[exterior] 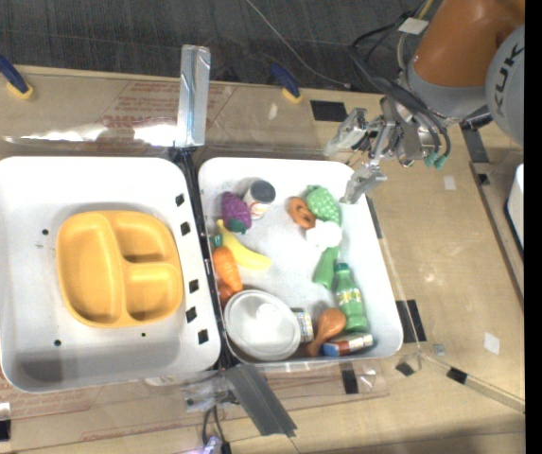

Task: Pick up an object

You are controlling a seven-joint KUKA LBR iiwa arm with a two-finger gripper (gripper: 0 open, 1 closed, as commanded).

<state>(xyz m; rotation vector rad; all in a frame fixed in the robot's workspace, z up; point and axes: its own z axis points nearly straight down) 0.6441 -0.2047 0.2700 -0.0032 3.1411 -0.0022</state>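
Arm poised over the far right corner of the right-hand bin, nothing in its grip

The gripper [365,173] hangs just above the right bin [376,253] at its back corner, fingers apart as far as I can make out, though the metalwork is cluttered there, with no object between them. Inside that bin, nearest the gripper, lie a green knobbly toy [322,202] and an orange ring-shaped piece [300,212]; further forward are a green bottle [350,298], a white bowl [259,325], a banana [243,253], a carrot [227,269] and purple grapes [235,210]. Left of that bin, touching it, the second bin [15,253] holds a yellow divided tray [119,267]. Both sit on a pale wooden bench [441,272]; behind it, dark carpet [110,17] with a cable across it
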